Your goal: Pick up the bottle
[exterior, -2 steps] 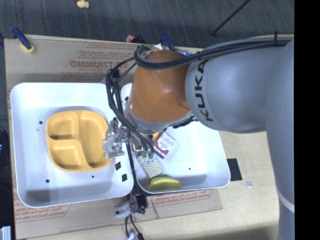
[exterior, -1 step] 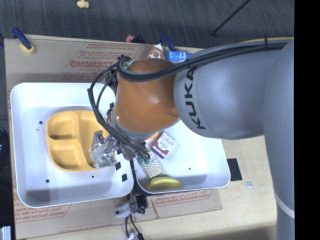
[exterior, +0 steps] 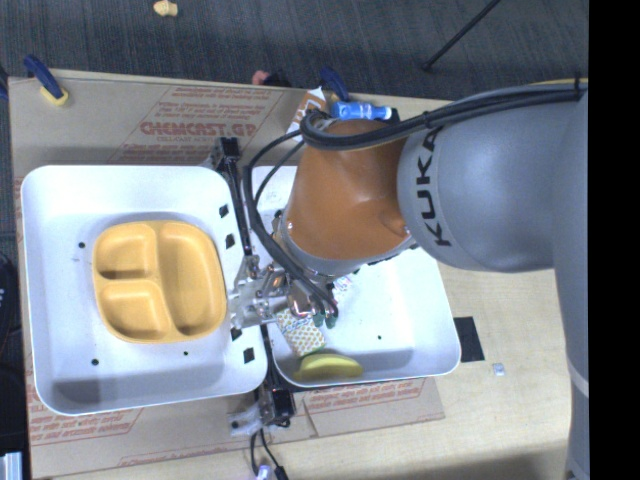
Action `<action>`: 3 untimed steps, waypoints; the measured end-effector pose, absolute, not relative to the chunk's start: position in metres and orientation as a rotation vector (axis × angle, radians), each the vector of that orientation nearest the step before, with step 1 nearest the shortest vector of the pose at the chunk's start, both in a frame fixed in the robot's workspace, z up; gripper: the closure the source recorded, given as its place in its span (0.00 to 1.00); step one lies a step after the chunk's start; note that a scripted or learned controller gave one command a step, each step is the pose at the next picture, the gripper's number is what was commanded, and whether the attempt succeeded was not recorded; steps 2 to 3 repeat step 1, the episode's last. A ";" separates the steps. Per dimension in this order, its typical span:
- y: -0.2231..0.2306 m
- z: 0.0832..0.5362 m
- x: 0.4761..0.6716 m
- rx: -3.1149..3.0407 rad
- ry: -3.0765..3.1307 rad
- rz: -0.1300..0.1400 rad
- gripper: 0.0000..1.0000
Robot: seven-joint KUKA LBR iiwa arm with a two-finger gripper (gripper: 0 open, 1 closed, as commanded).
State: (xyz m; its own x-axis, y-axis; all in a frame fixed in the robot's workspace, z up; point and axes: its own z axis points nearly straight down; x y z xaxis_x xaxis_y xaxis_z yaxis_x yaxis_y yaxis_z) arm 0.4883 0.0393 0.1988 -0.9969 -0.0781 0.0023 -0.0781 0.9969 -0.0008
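— While the arm (exterior: pixel 470 178) reaches in from the right, where does its gripper (exterior: pixel 290 308) sit?

— Low over the right bin (exterior: pixel 425 313), near that bin's left wall, close to the seam where the two bins meet. The orange band (exterior: pixel 345 203) above the wrist covers much of the bin's upper part, and black cables (exterior: pixel 245 208) loop down along the divide.

— And the bottle?

— I take it to be the patterned, clear-looking thing (exterior: pixel 300 333) lying just under the gripper, tilted, towards the bin's near edge (it is small and half covered, so I cannot be sure of its shape). A yellow-green object (exterior: pixel 330 366) lies just beside it, against the bin's front wall.

— Is the bottle between the fingers?

— I cannot tell. The metal parts of the gripper are a tangle from this angle, and whether the fingers are spread or pressed together is not readable. The bottle appears to touch or lie very close under them, no more than that.

— What is in the left bin (exterior: pixel 50 268)?

— A yellow tray (exterior: pixel 158 278) with three compartments, lying flat near the middle, well apart from the gripper.

— Anything else on the bench?

— Both bins rest on brown cardboard (exterior: pixel 190 123) printed in red, and a blue clamp (exterior: pixel 45 78) grips its far left corner.
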 end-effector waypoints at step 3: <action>-0.085 0.192 0.489 0.323 -3.125 0.002 1.00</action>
